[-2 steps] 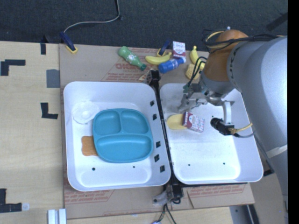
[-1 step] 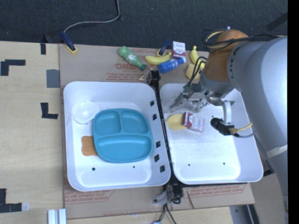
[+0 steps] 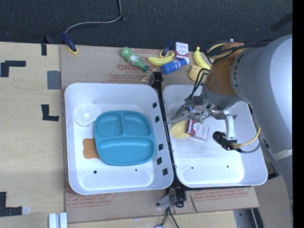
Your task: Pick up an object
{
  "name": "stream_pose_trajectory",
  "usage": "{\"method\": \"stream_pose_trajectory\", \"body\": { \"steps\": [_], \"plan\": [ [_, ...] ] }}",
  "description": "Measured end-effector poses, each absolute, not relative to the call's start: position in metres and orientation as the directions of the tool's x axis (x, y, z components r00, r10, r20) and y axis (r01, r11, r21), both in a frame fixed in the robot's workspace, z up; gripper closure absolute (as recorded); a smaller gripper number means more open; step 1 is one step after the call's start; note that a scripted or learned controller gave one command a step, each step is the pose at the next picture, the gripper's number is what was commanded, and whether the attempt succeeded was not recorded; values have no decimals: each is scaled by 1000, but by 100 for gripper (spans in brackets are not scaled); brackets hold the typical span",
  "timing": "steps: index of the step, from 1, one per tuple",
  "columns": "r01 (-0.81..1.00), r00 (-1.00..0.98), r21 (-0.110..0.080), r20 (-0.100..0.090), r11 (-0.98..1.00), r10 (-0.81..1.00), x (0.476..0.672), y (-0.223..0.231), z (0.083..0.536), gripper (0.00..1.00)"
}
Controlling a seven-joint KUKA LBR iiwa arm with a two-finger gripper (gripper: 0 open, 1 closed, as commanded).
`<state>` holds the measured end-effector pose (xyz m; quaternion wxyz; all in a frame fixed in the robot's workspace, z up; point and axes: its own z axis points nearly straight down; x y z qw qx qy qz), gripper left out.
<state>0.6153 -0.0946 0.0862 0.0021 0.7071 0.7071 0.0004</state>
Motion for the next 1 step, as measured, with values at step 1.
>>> {"method": "stream_pose_trajectory", "body": {
  "steps": [1],
  "plan": [
    [1000, -2, 5, -1, 2, 1000, 612, -99, 86, 0]
  ]
}}
